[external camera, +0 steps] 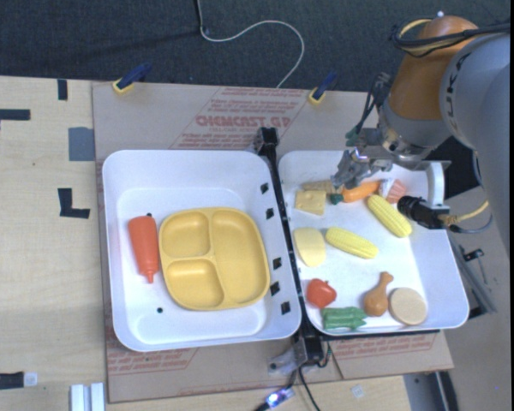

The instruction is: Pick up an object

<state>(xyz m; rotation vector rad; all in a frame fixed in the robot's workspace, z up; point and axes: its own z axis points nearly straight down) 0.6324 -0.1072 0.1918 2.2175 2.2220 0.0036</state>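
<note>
Your gripper hangs low over the back of the right bin, and its jaws sit right by the small orange carrot; you cannot tell from this angle whether they are apart, together, or clamped on it. The carrot lies near the bin's far wall, just beside a pale yellow wedge. To its right lies a corn cob, and a second corn cob rests toward the middle. Nearer you sit a red pepper, a green piece, a drumstick and a round tan disc. The left bin holds a yellow divided plate with an orange carrot just beside it.
</note>
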